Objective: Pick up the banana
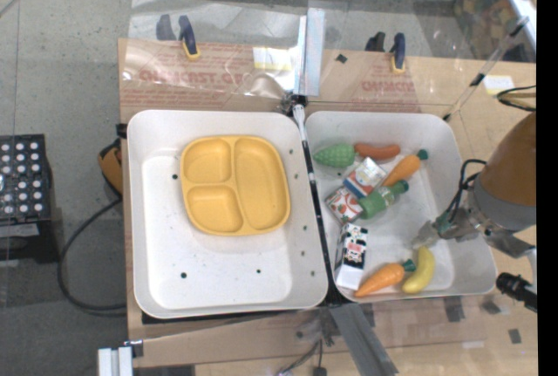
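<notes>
The yellow banana (421,270) lies near the front right corner of the right bin (453,139), its lower end touching an orange carrot (381,279) on its left. My gripper (435,232) reaches in from the right and hangs low in the bin, just above and slightly right of the banana's upper tip. Nothing shows in the gripper. The arm's orange band (521,165) sits above it at the right edge.
The right bin also holds a second carrot (403,168), an orange sausage (377,151), a green vegetable (335,156), a green bottle (382,201) and small cartons (353,248). A yellow divided plate (235,184) lies in the left bin (157,278).
</notes>
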{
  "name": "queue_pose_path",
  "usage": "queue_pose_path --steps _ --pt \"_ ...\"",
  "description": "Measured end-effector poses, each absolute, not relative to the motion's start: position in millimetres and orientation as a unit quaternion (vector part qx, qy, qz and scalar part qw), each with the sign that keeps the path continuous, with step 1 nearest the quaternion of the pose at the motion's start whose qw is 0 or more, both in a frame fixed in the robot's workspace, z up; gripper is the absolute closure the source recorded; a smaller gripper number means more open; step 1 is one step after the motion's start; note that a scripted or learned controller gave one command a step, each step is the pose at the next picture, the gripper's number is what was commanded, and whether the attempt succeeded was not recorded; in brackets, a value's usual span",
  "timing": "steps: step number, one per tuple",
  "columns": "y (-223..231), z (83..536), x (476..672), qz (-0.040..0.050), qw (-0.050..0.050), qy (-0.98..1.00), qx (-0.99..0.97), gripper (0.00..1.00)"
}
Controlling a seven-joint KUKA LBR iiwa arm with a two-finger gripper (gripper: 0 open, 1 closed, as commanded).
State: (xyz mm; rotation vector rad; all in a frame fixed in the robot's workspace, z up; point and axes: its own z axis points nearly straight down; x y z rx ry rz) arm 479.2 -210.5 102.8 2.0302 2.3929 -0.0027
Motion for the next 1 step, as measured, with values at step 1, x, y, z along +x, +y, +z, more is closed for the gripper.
queue_pose_path --steps 1 --pt "-162.1 172.9 479.7 -0.0017 0.0 0.647 0.762 1.0"
